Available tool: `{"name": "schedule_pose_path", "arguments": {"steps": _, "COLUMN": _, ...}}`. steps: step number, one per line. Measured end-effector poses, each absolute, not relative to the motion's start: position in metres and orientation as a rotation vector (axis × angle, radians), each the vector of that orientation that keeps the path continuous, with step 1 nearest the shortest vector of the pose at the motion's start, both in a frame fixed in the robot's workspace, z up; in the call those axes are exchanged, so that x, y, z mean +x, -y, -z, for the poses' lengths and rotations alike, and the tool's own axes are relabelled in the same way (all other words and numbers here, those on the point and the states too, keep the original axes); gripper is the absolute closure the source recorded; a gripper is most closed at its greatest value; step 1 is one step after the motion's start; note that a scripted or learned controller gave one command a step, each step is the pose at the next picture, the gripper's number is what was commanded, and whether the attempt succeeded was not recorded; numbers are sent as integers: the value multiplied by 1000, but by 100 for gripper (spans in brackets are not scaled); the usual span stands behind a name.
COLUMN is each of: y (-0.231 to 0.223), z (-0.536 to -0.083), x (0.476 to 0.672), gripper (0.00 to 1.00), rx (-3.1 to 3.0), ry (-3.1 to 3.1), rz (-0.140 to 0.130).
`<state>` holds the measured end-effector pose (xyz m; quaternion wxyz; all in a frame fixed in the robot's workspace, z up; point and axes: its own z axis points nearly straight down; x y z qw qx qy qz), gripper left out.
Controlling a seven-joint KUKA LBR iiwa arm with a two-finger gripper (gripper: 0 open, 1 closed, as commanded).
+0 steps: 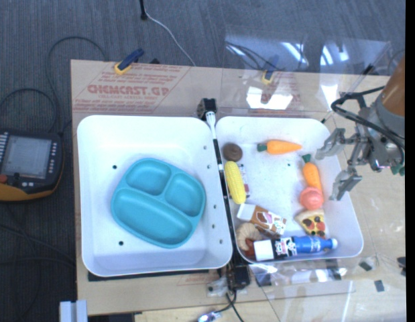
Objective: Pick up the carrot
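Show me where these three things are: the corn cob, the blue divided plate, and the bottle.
corn cob (234, 182), camera view, middle of the cob.
blue divided plate (120, 210), camera view, its left rim.
bottle (308, 245), camera view, its blue body.

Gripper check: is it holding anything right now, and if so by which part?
Nothing is held. The two-finger gripper hangs open at the right bin's right edge, jaws spread, apart from the two orange plastic carrots lying in the bin.

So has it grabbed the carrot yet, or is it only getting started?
Only getting started, it seems. Nothing looks done: one carrot lies near the back of the right bin, and a second carrot lies by the bin's right side. The gripper hangs open over that bin's right edge, with nothing between its fingers. What is left is reaching down, closing on a carrot and lifting it.
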<state>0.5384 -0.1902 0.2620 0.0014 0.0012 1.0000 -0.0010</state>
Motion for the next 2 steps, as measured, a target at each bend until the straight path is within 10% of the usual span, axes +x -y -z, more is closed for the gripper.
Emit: {"name": "schedule_pose_path", "arguments": {"steps": 2, "y": 223, "z": -91, "x": 624, "gripper": 0, "rx": 459, "ry": -3093, "rz": 5}}
